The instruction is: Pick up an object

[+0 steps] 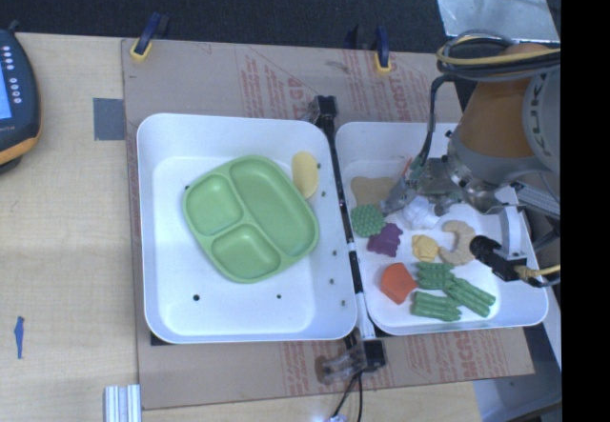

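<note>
**Green pieces nearest you, gripper at the far end of the right bin**

Green bean-like pieces (453, 294) lie closest to the near edge of the right bin (534, 315), two or three long shapes side by side, their long axes running roughly along that near edge with a slight slant. Just to their left sits an orange-red block (397, 282), close to the bin's left wall.

One row further from you: a purple piece (385, 239) and a darker green ridged piece (367, 218) hug the left wall, a yellow lump (425, 246) lies mid-bin, and a tan curved piece (458, 239) sits to its right, its arc opening toward the left.

Beyond those, the gripper (412, 191) hangs over the far middle of the right bin, pointing left and down from the grey and orange arm (496, 125). A white crumpled thing (419, 212) lies just under it. You cannot tell from this slant whether its tips are parted or closed, nor whether anything is between them.

So the relation to weigh: every pickable thing in this bin lies on your side of the gripper, and the ridged green piece and the white thing look nearest to it. No object is clearly lifted yet, by my reading.

Across the divider, the left bin (162, 306) carries a green divided plate (250, 217) and a pale yellow piece (305, 172) at the plate's far right rim.
</note>
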Tool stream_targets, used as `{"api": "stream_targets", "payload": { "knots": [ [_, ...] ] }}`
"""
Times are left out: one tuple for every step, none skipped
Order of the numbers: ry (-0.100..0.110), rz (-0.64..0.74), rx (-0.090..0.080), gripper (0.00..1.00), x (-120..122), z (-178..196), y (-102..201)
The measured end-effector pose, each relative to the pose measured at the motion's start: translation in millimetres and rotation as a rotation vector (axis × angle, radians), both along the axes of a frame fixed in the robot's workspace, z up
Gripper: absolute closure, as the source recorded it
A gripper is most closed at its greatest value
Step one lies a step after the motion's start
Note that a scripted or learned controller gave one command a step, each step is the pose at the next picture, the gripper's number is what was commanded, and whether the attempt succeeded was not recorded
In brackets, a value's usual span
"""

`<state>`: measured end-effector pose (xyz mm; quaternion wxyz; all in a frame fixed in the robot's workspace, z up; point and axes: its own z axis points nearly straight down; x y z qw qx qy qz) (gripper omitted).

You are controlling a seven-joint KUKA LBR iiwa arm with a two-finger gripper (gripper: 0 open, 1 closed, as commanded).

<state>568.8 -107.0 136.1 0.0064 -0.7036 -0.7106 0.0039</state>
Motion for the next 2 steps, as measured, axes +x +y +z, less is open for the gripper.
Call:
{"api": "stream_targets", "payload": {
  "knots": [
    [-0.018,-0.003,-0.007,0.0,83.7,-42.8,5.4],
    [-0.025,-0.004,-0.006,0.0,67.2,-38.4,-4.9]
  ]
}}
